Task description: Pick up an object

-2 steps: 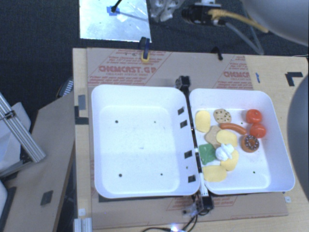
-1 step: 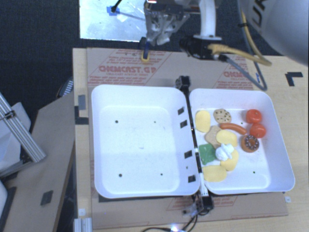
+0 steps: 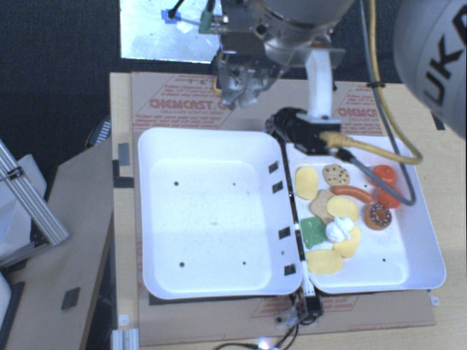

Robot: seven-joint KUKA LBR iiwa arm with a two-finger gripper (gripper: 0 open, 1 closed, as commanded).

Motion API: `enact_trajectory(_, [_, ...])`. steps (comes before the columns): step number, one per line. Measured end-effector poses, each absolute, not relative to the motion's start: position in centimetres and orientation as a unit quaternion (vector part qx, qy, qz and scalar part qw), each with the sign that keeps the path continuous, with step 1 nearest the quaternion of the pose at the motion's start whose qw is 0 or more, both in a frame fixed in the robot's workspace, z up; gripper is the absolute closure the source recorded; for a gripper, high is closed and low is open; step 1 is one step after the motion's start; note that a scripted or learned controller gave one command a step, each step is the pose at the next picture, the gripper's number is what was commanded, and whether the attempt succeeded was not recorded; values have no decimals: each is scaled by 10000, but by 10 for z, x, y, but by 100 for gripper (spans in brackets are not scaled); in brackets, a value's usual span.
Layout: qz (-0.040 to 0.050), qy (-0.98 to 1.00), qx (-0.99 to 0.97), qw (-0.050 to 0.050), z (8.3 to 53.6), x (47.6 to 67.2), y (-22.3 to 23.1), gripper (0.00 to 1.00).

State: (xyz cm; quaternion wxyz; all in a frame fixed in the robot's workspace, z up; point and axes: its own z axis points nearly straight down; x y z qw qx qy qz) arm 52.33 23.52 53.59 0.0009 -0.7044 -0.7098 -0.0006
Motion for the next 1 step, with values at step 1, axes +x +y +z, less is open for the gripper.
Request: enact_trajectory(1, [-3,-7091,-7051,4,535,485,233,100])
